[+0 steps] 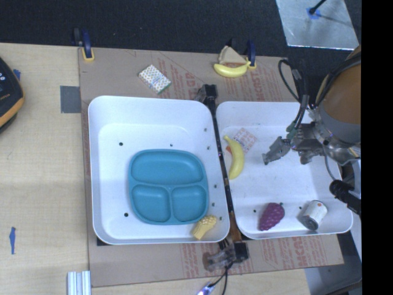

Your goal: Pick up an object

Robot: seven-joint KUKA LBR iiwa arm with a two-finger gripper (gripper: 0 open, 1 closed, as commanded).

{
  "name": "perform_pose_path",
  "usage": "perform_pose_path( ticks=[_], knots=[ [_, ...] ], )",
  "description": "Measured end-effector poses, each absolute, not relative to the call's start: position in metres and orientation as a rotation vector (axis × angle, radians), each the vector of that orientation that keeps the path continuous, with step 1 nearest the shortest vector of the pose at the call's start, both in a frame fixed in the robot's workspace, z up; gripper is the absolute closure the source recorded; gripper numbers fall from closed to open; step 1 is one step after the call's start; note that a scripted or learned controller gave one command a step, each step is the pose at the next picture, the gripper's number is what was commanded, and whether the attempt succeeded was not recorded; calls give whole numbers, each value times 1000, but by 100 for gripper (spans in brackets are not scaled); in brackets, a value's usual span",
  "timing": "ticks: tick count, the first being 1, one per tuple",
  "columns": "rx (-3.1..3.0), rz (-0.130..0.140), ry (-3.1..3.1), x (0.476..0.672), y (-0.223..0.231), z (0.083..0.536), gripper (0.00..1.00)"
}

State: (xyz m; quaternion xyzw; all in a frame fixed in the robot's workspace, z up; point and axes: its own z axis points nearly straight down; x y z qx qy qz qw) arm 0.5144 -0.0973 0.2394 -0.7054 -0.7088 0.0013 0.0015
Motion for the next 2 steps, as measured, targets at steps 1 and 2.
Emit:
perform_pose_path(
  ticks=[1, 2],
  knots=[
    [-2214, 5, -2224, 475, -115, 186, 0],
    [-2213, 5, -2225, 475, -121, 104, 0]
  ],
)
